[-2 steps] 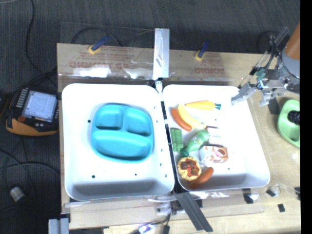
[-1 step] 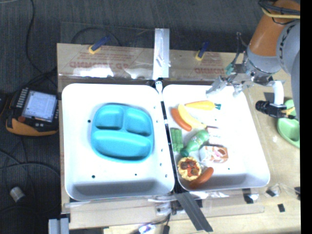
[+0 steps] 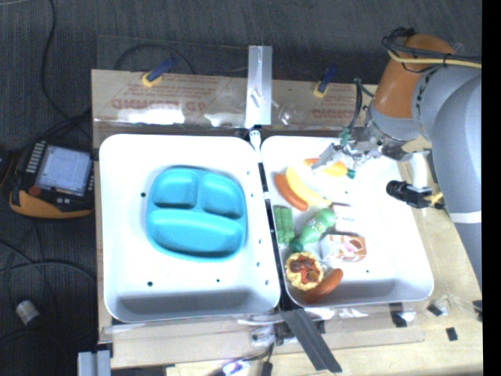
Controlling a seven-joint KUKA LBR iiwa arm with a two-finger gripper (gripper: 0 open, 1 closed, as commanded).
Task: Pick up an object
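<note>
My gripper [image 3: 350,153] hangs low over the far part of the right bin [image 3: 395,245], its tip just above a small yellow and orange piece [image 3: 329,167]. Toy food lies along the bin's left side. A yellow banana [image 3: 304,187] rests against an orange-red hot dog [image 3: 286,193]. Below them are a green bottle [image 3: 314,226], a dark green piece [image 3: 283,223] and a white packet with red print [image 3: 345,247]. A small pizza [image 3: 304,269] and a red sausage [image 3: 326,282] sit at the near edge.
The left bin [image 3: 125,280] holds a blue divided plate [image 3: 196,210]. A metal post [image 3: 259,84] stands behind the seam between the bins. A black fitting [image 3: 407,189] on the arm juts over the right bin's right side. A handheld screen [image 3: 59,172] lies on the floor at left.
</note>
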